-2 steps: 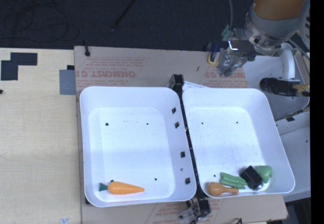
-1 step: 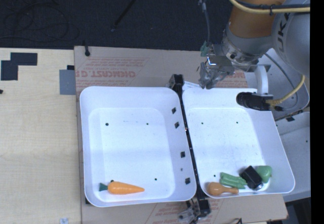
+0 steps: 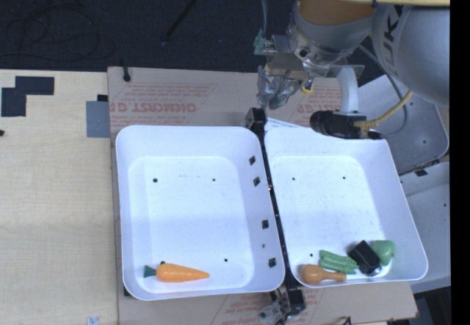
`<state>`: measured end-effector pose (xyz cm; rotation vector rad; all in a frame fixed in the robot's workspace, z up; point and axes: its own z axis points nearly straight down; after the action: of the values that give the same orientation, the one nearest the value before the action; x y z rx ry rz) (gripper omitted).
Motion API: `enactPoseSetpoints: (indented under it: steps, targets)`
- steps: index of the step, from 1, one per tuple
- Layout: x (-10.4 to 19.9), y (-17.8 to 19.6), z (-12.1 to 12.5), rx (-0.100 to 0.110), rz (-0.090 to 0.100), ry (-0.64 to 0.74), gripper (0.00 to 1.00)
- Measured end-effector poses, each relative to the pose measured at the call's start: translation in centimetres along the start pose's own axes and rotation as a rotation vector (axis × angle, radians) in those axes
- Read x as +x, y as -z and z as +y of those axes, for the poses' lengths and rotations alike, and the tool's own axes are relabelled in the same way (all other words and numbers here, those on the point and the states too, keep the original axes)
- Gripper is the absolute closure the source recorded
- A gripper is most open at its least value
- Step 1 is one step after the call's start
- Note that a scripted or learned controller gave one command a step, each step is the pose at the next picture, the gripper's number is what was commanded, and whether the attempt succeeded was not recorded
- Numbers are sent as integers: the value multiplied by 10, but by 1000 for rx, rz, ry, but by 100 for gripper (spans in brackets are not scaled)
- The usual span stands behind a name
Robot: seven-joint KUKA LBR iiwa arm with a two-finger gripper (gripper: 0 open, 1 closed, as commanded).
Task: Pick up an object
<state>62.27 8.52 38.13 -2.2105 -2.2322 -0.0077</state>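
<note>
Carrot (image 3: 181, 272) flat at left bin's front edge. Pear (image 3: 320, 274), pod (image 3: 338, 262), black block (image 3: 365, 257), green veg (image 3: 382, 249) clustered in right bin's front-right corner.

left bin (image 3: 139, 169): orange carrot (image 3: 181, 272) near front
right bin (image 3: 389, 191): green, black, tan toys in front corner
tool (image 3: 273, 93): above back edge

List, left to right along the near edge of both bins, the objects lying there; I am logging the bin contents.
Orange plastic carrot with a green top in the left white bin → tan pear-shaped toy → green bean-pod toy → black block → green rounded toy, all four in the right white bin.
</note>
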Motion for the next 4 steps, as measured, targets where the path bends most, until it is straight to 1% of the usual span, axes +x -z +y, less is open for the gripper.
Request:
enactPoseSetpoints:
  steps: [1,2,3,4]
  targets:
    - [38,-44,-20,11,-4,-6,100]
    - [-8,-90,1,10,-6,-14,100]
    - [-28,-113,8,9,-5,-11,100]
    - [-52,-82,-1,4,-5,-12,100]
